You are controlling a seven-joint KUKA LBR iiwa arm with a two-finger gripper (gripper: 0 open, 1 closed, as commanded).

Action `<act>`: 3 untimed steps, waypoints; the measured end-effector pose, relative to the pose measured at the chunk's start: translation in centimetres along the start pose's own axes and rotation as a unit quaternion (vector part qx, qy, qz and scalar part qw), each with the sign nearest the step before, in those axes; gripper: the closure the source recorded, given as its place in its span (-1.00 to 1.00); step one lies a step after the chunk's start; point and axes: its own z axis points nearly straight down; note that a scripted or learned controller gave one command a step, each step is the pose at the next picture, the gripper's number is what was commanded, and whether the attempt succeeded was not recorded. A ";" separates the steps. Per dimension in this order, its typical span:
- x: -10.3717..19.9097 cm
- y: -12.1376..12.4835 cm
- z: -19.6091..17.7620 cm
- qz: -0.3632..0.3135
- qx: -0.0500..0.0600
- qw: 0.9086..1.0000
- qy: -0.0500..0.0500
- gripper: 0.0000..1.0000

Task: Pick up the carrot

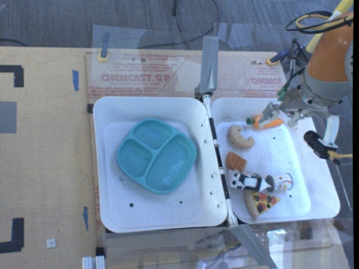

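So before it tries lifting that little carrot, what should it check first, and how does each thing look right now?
1. Carrot in sight, at the right bin's far edge: ok.
2. Gripper positioned at the carrot: ok.
3. Carrot actually between the fingers: cannot tell.
4. Croissant lying apart from the carrot: ok.
5. Room between the carrot and the bin wall: cannot tell.
6. Teal plate out of the way in the left bin: ok.

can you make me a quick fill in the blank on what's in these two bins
The teal divided plate lies in the ____ bin.
The carrot lies at the far end of the ____ bin, by the gripper.
The pizza slice lies ____ the camera than the croissant.

Missing words: left; right; nearer
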 end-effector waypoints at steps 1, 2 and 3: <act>-7.3 3.6 8.3 0.088 0.001 0.996 0.004 -1.00; -3.1 5.2 5.0 0.001 -0.002 1.000 -0.001 -1.00; -5.4 5.3 9.5 -0.167 -0.001 0.986 0.001 -1.00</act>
